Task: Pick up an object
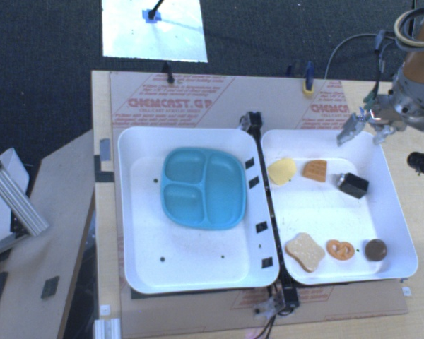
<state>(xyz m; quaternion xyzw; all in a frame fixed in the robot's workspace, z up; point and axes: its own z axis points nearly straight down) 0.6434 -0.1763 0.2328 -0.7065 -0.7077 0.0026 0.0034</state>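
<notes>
**Open gripper hangs over the far edge of the right bin**

The gripper sits at the far right of the scene, above the far rim of the right bin. Its two fingers are spread apart with nothing between them.

The right bin holds six small things. Along its far side, from left to right, lie a pale yellow chip, an orange cracker and a black block. The block is the piece nearest the gripper, though still apart from it. Along the near side, from left to right, lie a slice of bread, a pretzel and a brown round cookie.

The left bin holds a blue divided plate, lying flat toward its far half. The two bins touch along their shared middle edge, resting on a brown board.
</notes>
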